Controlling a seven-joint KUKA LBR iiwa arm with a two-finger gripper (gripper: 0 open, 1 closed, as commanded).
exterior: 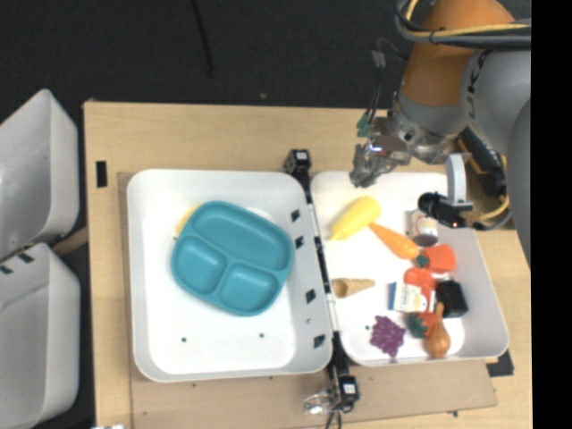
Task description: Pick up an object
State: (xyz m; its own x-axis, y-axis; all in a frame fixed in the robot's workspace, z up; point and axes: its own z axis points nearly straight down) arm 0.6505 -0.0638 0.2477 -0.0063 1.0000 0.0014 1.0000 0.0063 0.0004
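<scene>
The gripper (365, 175) hangs over the right bin (483, 266), whether clenched or released I cannot tell, with the yellow corn (355, 218) just below it and the carrot (394, 239) beyond that.

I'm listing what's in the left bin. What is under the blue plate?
A yellow object pokes out from under the blue divided plate at its upper left edge, in the left bin. Most of it is covered, so I can't identify it.
</scene>
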